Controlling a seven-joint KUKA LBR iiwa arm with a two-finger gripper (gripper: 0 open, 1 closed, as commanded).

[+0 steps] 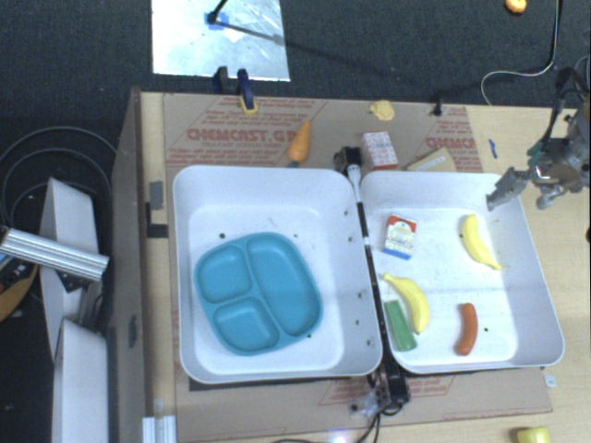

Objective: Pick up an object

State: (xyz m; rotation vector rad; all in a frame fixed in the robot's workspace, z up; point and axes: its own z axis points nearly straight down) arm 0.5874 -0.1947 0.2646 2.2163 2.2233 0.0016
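The right bin (434,192) holds a small red, white and blue carton (400,236), a banana (478,241) at its right, a second banana (411,301) at the lower left, a green stick-shaped item (400,326) beside it, and an orange-red sausage (466,329). My gripper (519,188) hovers at the right bin's upper right rim, with the arm coming in from the right edge. It is up and to the right of the first banana. Nothing shows between its fingers.
The left bin (212,201) holds a blue divided plate (259,291). Behind the bins on the cardboard lie a carrot (299,142), a small patterned box (379,149), a flat stick (427,161) and a yellow bit (382,111). Blue clips (233,83) stand at the back.
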